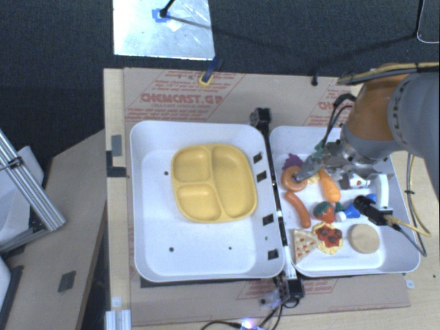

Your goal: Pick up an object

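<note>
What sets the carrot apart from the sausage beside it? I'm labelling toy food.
The carrot is brighter orange, stubbier and tapered; the sausage is redder, longer, thinner and slightly curved. The carrot lies nearer the gripper; the sausage lies nearer the pizza slice. Both lie flat in the right bin.

Two white bins [148, 205] [402, 256], one yellow plate [212, 183], one carrot [329, 185], one sausage [298, 208], one pizza slice [302, 243], one cookie [364, 238].
</note>
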Available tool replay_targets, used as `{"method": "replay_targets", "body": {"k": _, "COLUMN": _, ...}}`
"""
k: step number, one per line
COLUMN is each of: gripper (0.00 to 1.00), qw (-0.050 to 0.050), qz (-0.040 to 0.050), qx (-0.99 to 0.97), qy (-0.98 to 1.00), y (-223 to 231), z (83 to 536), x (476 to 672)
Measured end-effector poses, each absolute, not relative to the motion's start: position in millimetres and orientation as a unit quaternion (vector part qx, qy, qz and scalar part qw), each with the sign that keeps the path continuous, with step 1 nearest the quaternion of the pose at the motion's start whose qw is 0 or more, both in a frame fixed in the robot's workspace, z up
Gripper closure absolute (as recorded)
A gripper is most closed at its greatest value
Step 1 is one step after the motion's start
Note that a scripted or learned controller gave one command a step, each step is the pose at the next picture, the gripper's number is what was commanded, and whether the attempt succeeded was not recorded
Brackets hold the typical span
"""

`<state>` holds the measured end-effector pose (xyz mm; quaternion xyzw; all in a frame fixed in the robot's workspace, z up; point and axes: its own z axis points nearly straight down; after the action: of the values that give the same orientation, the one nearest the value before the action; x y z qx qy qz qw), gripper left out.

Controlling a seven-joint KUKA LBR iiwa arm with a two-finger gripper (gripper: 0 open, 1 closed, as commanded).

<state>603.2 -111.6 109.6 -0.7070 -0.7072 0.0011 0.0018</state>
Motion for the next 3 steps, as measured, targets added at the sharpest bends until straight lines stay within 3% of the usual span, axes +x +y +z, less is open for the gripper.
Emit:
{"method": "replay_targets", "body": {"k": 1, "gripper": 0.00, "qw": -0.004, "qz": -0.0044, "qx": -0.707, "qy": -0.707, "y": -112, "z": 91, "x": 608.1}}
{"method": "replay_targets", "body": {"k": 2, "gripper": 1.00, "qw": -0.006, "qz": -0.0081, "qx": -0.706, "qy": -0.708, "y": -110, "z": 105, "x": 611.2}}
{"method": "replay_targets", "body": {"k": 3, "gripper": 1.00, "qw": -0.002, "qz": -0.0016, "qx": -0.706, "qy": -0.708, "y": -109, "z": 149, "x": 613.4}}
